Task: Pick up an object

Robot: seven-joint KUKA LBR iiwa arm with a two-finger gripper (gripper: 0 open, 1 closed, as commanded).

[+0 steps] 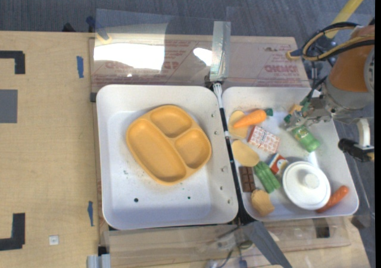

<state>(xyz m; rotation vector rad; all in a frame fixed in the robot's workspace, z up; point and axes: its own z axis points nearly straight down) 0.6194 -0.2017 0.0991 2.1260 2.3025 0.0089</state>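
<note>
1. Objects for picking are gathered in the right bin (348, 168), where the gripper (300, 117) is seen at the far right part, hanging from the grey arm (351, 76) with its orange band.
2. Whether anything is gripped cannot be told; the metal parts are too small and cluttered.
3. A green bottle (306, 140) is found just beside the gripper, on its near side.
4. A carrot (250, 118) lies to the gripper's left, with a patterned red and white packet (263, 139) below it.
5. Nearer the camera from the gripper, a white lidded bowl (305, 184) is placed, with a small orange piece (337, 196) at its right edge.
6. Left of that bowl, a green cucumber-like piece (266, 177), a brown chocolate bar (247, 179) and pale yellow pieces (244, 153) are seen.
7. Well away to the gripper's left, the left bin (113, 201) holds a yellow divided plate (168, 143).
</note>
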